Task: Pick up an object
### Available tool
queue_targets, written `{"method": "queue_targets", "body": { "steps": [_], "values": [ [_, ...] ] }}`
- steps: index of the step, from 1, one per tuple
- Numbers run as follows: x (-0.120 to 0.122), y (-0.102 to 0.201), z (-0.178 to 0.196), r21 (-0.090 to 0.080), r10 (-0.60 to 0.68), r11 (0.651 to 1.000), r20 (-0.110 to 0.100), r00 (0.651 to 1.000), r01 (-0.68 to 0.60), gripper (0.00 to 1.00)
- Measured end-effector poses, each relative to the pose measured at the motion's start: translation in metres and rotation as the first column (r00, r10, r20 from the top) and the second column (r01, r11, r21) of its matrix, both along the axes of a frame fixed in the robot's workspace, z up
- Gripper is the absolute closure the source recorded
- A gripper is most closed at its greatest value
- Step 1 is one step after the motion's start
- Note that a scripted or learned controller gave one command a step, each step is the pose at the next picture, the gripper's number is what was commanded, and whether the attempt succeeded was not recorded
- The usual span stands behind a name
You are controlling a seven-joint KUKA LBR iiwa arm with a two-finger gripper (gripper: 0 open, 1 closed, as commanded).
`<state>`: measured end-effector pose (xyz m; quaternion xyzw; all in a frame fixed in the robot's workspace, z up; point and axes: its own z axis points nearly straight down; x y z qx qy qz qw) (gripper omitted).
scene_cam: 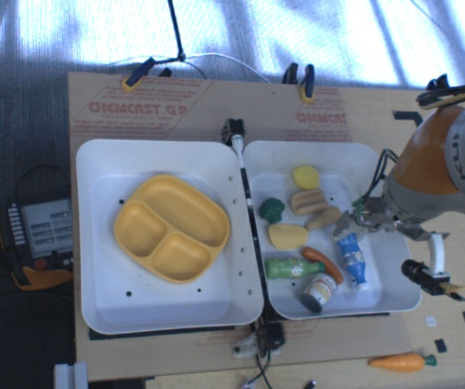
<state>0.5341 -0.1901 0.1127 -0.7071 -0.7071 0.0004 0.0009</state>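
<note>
The right bin (394,298) holds several toy foods: a yellow lemon (305,177), a hot dog (308,201), a tan bread piece (324,217), broccoli (271,210), a pale yellow potato (287,236), a green bottle (289,267), a red-orange pepper (322,262), a blue bottle (351,260) and a small can (320,292). My gripper (351,221) hangs low over the right bin, just right of the bread piece and just above the blue bottle's top. Nothing is visibly held.
A yellow three-part plate (172,228) lies in the left bin (95,298). A toy carrot (403,363) rests on the bench in front of the right bin. The arm's orange and grey wrist (435,168) stands over the right bin's right wall.
</note>
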Motion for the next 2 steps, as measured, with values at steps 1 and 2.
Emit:
{"method": "queue_targets", "body": {
  "steps": [1,2],
  "values": [
    [-0.028,0.070,0.016,0.000,0.001,1.000,0.000,1.000,-0.001,1.00],
    [-0.050,0.130,0.157,-0.001,0.001,1.000,0.002,1.000,-0.001,1.00]
  ]
}}
